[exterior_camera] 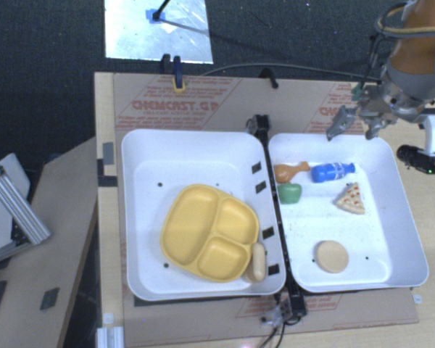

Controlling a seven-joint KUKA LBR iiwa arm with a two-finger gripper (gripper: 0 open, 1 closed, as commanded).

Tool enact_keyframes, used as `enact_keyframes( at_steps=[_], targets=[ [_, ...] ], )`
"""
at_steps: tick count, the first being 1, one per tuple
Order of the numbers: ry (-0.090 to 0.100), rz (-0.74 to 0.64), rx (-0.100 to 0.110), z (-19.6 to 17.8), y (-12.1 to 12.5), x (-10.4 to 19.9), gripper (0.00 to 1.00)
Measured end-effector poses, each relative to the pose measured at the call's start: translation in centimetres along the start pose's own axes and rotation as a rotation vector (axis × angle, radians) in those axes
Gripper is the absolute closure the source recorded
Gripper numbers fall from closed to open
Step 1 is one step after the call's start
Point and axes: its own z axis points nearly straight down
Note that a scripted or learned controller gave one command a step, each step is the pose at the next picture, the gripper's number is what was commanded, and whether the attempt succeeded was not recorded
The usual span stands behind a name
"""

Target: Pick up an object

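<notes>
Tool (pixel 355 123) hangs with its fingers apart above the far edge of the right bin (pixel 400 194), holding nothing. Blue bottle (pixel 332 171) lies in this bin, just nearer than the tool, between a chicken drumstick (pixel 291 170) and a pizza slice (pixel 351 199).

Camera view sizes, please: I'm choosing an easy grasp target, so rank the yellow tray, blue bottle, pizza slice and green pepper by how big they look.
1. yellow tray, by far the largest.
2. blue bottle.
3. pizza slice and green pepper: these two look about alike, so I won't rank them.
</notes>
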Motion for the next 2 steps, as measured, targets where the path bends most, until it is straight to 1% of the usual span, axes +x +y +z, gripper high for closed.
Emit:
enact_keyframes(
  at_steps=[1, 2],
  targets=[
    [-0.002, -0.002, -0.012, -0.7, 0.2, 0.0, 0.0],
    [-0.002, 0.001, -0.008, 3.8, 0.0, -0.8, 0.0]
  ],
)
